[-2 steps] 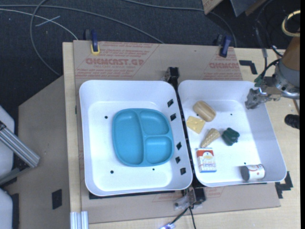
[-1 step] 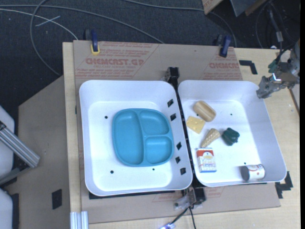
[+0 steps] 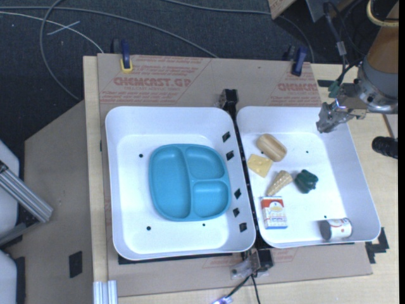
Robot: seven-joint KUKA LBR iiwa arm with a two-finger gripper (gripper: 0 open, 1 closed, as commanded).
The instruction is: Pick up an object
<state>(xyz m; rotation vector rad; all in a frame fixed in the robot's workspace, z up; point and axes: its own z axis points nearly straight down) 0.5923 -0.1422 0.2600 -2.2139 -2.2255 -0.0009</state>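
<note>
1. Far left of the surface [image 3: 95,170]: brown board with red lettering, clamped at its far edge, nothing to grasp here.
2. Left bin [image 3: 120,132]: holds a blue divided plate [image 3: 189,181] lying flat near the middle; wide and low, a poor first choice for a two-finger pinch.
3. Right bin [image 3: 354,182], left side: a tan bread roll [image 3: 271,146] near the far wall, a pale yellow wedge [image 3: 259,164] just beside it, a cone-shaped piece [image 3: 280,182] below that, and a small red and white carton [image 3: 273,211] lying flat close to the divider.
4. Right bin, middle: a dark green lump [image 3: 307,180] just beside the cone, standing apart from the walls; probably the easiest pick, compact and open on most sides.
5. Right bin, near edge: a small can [image 3: 335,228] on its side, likely to roll if nudged.
6. Upper right: claw [image 3: 331,116] hangs over the bin's far right corner, well apart from every item; cannot tell whether spread or pressed together, nothing seen between the tips.
7. Best way on, as a guess: centre over one isolated item, line the tips across its narrow side, descend straight, avoid brushing neighbours.
</note>
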